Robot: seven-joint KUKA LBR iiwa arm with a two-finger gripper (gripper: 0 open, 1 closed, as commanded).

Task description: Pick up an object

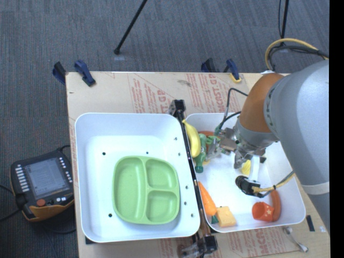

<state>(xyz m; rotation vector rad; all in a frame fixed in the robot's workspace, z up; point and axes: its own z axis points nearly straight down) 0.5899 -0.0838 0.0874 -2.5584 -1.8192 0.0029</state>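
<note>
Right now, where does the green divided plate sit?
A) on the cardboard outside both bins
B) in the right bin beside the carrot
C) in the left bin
C: the green divided plate lies flat on the floor of the left bin, while the carrot is in the right bin.

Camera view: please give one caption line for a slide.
Arm reaches into right bin of toy food; green tray in left bin.

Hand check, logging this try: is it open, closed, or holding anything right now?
Hand: over the right bin; whether it is open, closed or holding anything cannot be told.
</note>
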